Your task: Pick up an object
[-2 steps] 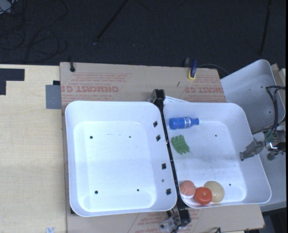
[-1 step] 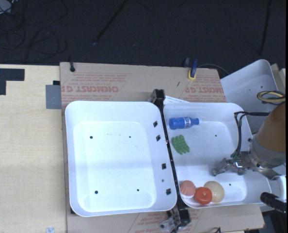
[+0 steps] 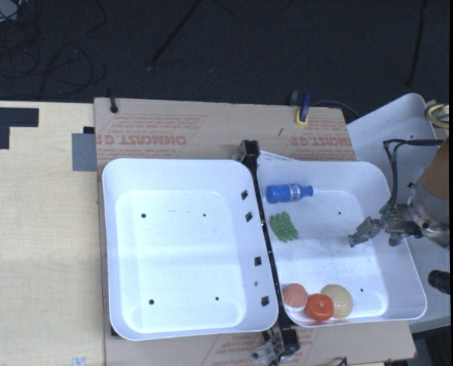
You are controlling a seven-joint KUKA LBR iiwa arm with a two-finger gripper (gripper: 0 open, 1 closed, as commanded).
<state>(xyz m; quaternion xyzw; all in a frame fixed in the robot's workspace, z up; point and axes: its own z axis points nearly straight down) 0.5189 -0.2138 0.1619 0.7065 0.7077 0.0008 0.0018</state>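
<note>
No pick made yet; the claw [image 3: 361,233] hung over the right bin [image 3: 364,175] with nothing between its fingers.

The claw sat at the right of the frame, right of the bin's centre, fingers a little apart and gripping nothing; every candidate lay apart from it: a blue bottle [image 3: 289,193] near the bin's upper left, a green piece [image 3: 283,226] just below it, and three round items, pinkish [image 3: 294,296], red [image 3: 319,306] and cream [image 3: 338,300], clustered at the lower edge; choosing, descending, closing and lifting all appeared left to do.
</note>
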